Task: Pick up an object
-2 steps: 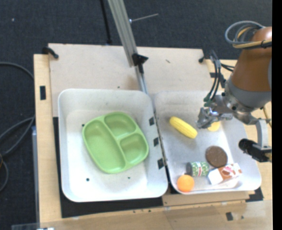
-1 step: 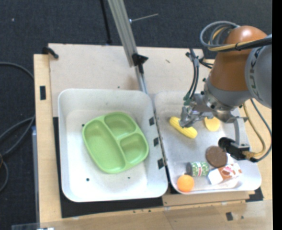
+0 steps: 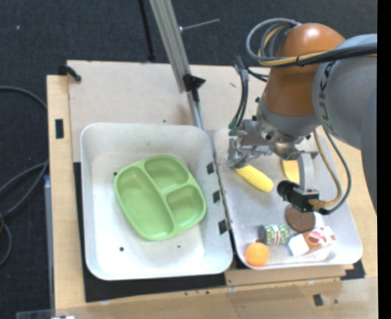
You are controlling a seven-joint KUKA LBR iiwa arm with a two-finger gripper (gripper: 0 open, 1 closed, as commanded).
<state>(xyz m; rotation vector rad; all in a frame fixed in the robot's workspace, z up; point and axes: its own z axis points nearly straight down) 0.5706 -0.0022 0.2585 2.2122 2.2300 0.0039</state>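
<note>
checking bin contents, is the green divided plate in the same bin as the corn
No, the green divided plate lies in the left bin, while the corn lies in the right bin.

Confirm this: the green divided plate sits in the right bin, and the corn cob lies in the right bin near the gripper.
Not quite. The camera view shows the green divided plate in the left bin, not the right one. The corn cob does lie in the right bin, near the gripper.

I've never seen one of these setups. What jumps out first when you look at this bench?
The bright green divided plate lies in the left bin. The big grey arm with its orange band reaches in from the right, its end effector low over the right bin, just beside a yellow corn cob. A small orange ball sits near that bin's front edge.
</note>
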